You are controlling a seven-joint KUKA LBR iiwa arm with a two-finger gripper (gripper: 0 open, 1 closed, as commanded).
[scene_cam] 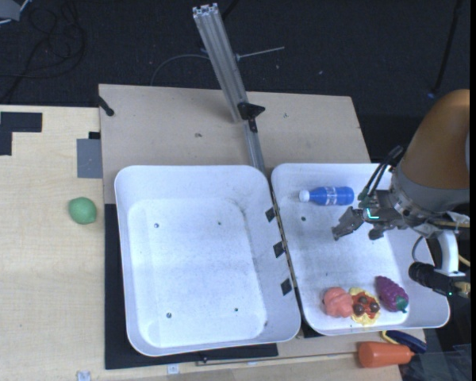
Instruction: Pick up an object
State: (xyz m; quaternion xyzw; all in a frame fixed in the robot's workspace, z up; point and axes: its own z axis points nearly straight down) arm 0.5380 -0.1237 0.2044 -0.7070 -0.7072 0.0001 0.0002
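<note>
In the right bin (317, 292), a blue bottle (329, 195) with a white cap lies on its side near the far wall. Along the near wall sit an orange-red toy (337, 302), a yellow and red toy (366, 307) and a purple grape bunch (391, 293). My gripper (351, 226) hangs over the middle of this bin, just below the bottle and well above the toys. Its fingers are spread, with nothing between them.
The left bin (198, 260) sits beside the right one. A green ball (83, 210) rests on the wooden bench to the left. An orange carrot-like object (385, 354) lies outside the right bin's near edge. A metal rail (226, 62) slants up behind the bins.
</note>
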